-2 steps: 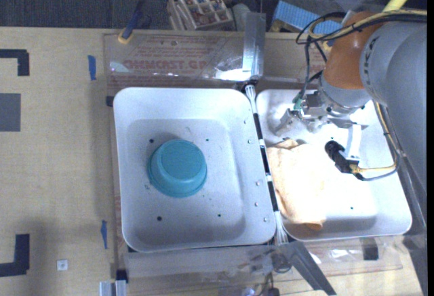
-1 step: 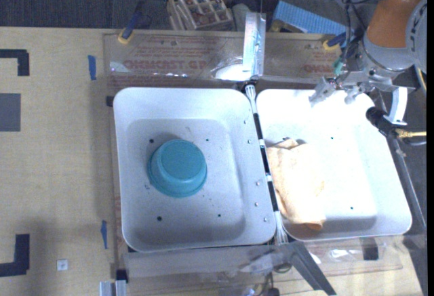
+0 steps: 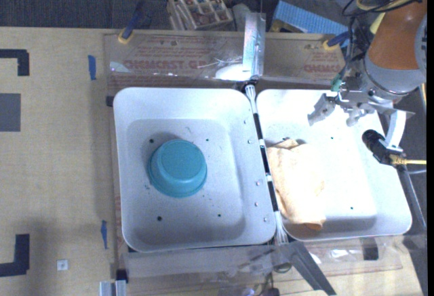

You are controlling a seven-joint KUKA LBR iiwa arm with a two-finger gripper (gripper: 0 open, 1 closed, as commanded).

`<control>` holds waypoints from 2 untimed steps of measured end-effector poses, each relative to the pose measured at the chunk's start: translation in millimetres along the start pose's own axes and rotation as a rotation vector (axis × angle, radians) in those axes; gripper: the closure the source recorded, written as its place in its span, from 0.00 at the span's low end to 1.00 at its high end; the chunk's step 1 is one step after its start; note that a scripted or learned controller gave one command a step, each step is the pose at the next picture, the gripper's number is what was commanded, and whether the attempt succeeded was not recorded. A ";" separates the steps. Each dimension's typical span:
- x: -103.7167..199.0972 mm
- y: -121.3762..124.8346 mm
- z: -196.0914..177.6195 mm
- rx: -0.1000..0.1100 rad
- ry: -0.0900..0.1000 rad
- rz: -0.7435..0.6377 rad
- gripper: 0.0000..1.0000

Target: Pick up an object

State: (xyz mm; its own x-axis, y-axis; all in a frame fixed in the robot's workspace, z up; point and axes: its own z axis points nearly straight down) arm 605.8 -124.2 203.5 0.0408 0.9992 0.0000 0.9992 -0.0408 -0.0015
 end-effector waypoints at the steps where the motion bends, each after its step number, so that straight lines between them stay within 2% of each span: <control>1: 13.1 -8.7 108.3 -0.005 -0.001 -0.169 0.00; 2: 11.5 -8.0 97.9 -0.009 -0.003 -0.166 1.00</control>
State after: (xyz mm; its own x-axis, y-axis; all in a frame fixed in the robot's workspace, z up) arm 598.1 -112.4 105.6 -0.1248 0.9922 -0.0030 0.9922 0.1248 0.0070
